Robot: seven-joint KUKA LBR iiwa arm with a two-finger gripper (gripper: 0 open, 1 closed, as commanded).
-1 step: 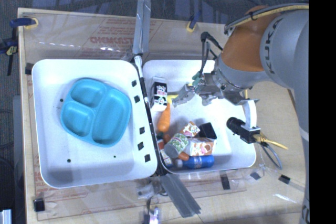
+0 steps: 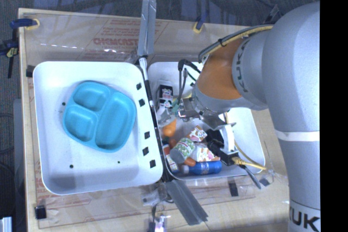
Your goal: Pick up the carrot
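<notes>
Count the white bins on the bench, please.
2. The left bin holds a blue plate. The right bin holds a pile of small things, and the arm covers part of it.

Two shallow white bins (image 2: 49, 117) appear as smooth, semi-glossy plastic. The blue three-compartment tray (image 2: 99, 115) is matt moulded plastic. The grey robot arm (image 2: 296, 89) has a smooth satin shell, with a glossy orange band (image 2: 220, 76). The bench top (image 2: 81, 35) looks like pale wood under a clear, reflective sheet.
</notes>
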